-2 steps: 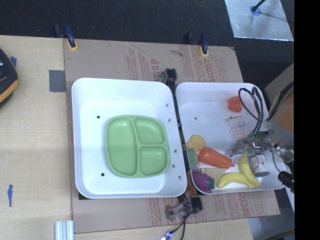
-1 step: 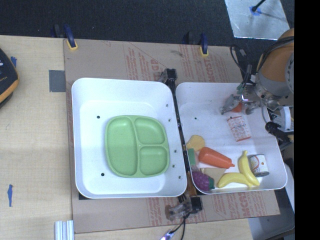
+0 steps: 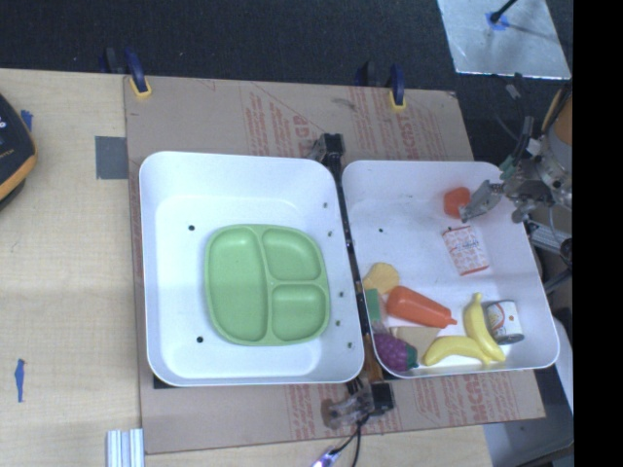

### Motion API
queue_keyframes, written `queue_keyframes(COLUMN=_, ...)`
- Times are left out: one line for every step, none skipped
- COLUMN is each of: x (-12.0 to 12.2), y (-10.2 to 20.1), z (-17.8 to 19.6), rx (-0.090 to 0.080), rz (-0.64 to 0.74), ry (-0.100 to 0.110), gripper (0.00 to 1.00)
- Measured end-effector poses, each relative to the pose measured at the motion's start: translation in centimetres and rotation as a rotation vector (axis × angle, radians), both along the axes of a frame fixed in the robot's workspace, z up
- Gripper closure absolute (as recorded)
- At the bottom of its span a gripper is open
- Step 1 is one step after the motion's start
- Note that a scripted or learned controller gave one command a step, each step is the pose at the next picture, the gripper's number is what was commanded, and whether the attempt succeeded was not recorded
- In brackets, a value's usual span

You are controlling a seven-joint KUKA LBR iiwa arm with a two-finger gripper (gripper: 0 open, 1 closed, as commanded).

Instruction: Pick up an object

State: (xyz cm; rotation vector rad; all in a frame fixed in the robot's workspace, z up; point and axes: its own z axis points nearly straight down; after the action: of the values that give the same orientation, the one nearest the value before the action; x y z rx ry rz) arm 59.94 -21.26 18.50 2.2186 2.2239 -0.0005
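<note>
my gripper (image 3: 484, 202) sits at the upper right edge of the right bin (image 3: 409, 178), reaching in from the right. fingers: can't tell from this angle whether they're spread or closed, too small and cluttered; nothing visibly between them. closest thing is a small red-orange object (image 3: 456, 201) just beside the fingertip end, to its left, near the bin's back wall; can't tell if i'm touching it. a little below it lies a flat white and red packet (image 3: 466, 249) on the bin floor. the rest is bunched in the lower part of the bin: orange carrot (image 3: 420, 307) lying slantwise, a pale yellow piece (image 3: 381, 277) just above its left end, a purple grape bunch (image 3: 394, 351) in the lower left corner, two yellow bananas (image 3: 467, 339) along the front wall, and a small can (image 3: 503, 321) on its side just right of the bananas. left bin (image 3: 175, 183) holds a green divided plate (image 3: 267, 283), three compartments, lying flat, well apart from me. both bins rest on a cardboard sheet (image 3: 243, 115) clamped to the bench.
</note>
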Motion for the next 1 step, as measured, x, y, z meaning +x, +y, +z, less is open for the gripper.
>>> queue_keyframes(x=-0.34, y=0.12, z=-3.92, rx=0.000, rz=0.002, ry=0.005, gripper=0.00)
